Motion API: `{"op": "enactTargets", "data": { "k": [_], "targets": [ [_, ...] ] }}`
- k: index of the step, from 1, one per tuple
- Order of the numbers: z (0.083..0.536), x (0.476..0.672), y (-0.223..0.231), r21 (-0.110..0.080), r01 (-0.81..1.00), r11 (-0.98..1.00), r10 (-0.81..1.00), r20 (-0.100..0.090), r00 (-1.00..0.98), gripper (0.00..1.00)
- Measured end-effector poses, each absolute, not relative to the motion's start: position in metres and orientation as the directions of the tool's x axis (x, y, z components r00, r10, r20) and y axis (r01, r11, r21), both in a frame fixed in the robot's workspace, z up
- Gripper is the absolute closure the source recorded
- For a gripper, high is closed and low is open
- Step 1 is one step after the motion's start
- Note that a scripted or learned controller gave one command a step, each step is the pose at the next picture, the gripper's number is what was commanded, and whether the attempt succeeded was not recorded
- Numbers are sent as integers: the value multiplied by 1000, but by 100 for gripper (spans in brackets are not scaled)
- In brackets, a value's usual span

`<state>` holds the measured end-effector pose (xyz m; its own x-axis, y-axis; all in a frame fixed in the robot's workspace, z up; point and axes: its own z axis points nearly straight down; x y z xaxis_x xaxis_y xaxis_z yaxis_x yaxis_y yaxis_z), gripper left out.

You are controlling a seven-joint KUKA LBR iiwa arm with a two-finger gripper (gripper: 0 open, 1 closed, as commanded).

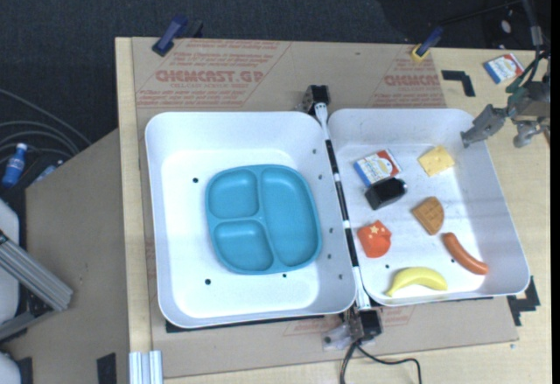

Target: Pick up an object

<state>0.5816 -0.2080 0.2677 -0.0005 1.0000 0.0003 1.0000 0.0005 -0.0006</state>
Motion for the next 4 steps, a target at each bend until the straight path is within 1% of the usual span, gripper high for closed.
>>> {"op": "enactTargets", "data": {
  "k": [1, 2, 3, 4],
  "targets": [
    [84, 604, -161, -1, 1000, 1, 1000, 1, -1, 0],
    [85, 659, -104, 1, 1000, 2, 1000, 1, -2, 0],
    [84, 585, -97, -3, 1000, 0, 1000, 1, 0, 0],
    [94, 585, -97, -1, 1000, -1, 1000, 1, 1, 100]
  ]
}}
